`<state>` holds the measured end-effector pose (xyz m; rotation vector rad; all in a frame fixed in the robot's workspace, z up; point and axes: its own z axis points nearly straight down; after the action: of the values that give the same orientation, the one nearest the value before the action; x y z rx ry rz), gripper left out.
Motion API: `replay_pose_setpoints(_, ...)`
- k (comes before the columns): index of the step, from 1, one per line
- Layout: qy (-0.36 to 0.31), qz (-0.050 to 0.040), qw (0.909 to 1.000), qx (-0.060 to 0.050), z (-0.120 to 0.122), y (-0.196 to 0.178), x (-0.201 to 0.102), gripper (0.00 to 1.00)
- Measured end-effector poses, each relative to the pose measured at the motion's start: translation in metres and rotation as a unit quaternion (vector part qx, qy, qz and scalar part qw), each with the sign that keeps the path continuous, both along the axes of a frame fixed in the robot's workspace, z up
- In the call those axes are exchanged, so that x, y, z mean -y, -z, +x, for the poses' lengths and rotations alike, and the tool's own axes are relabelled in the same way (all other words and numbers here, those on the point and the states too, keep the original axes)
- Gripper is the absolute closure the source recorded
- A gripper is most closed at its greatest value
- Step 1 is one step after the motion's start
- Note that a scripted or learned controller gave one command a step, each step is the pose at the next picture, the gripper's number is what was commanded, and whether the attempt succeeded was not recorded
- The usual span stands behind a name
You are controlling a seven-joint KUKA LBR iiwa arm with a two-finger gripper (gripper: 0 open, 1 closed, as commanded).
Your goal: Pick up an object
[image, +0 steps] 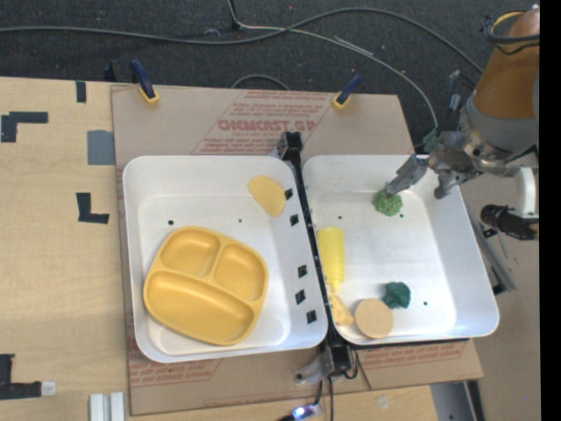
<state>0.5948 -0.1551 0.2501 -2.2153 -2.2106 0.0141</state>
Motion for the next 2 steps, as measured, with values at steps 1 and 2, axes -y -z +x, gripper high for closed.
replay_pose_setpoints(1, -0.002, -0.0009, 1.0, 0.005, 0.002, -0.006, 0.0, 0.0)
replay_pose_setpoints(2, -0.002, -0.0003, 1.0, 0.002, -0.005, 0.058, -0.006, 0.0)
